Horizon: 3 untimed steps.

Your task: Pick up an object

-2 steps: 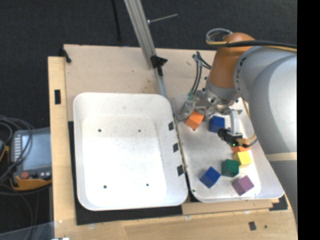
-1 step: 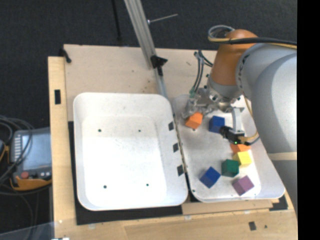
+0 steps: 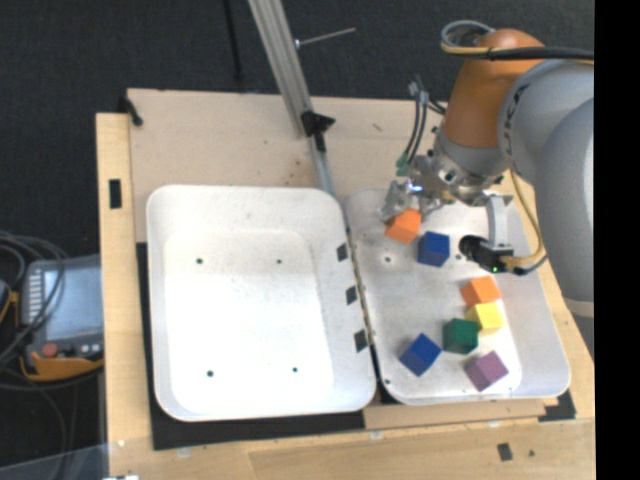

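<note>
My gripper point(image 3: 406, 204) hangs over the far left corner of the right bin point(image 3: 540, 373). An orange block point(image 3: 403, 227) sits right at its tip, partly covered by it; whether it is gripped or just lies beneath cannot be made out. A blue cube point(image 3: 433, 249) lies just to the right of that block. Further toward the front of the bin are another orange cube point(image 3: 481, 290), a yellow cube point(image 3: 489, 315), a green cube point(image 3: 461, 335), a second blue cube point(image 3: 421, 353) and a purple cube point(image 3: 487, 369).
The left bin point(image 3: 165, 218) stands beside the right one, with a raised divider point(image 3: 357, 298) between them. A slanted metal rail point(image 3: 285, 53) reaches in from the back. The bulky grey arm point(image 3: 555, 138) overhangs the right bin's far right side.
</note>
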Available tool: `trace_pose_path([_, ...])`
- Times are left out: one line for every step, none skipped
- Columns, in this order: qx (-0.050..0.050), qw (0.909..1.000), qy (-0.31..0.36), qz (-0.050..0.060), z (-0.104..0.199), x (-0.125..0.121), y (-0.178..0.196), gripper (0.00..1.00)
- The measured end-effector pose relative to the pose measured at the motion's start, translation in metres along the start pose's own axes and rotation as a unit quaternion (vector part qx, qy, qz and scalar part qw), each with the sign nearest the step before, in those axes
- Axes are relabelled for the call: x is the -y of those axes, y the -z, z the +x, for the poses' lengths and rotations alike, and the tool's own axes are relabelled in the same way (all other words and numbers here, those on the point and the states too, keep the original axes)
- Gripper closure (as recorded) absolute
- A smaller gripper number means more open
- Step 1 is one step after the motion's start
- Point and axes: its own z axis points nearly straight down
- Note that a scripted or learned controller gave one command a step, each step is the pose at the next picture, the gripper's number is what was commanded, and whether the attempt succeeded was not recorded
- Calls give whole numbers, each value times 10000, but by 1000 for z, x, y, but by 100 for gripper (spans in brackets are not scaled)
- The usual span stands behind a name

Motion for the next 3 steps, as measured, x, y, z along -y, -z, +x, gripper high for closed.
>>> trace_pose_path([5, 10000, -7, 3, -7, 2, 61, 100])
trace_pose_path([-4, 10000, 4, 23, -8, 1, 70, 100])
trace_pose_path([-7, 10000, 34, 31, 29, 31, 77, 100])
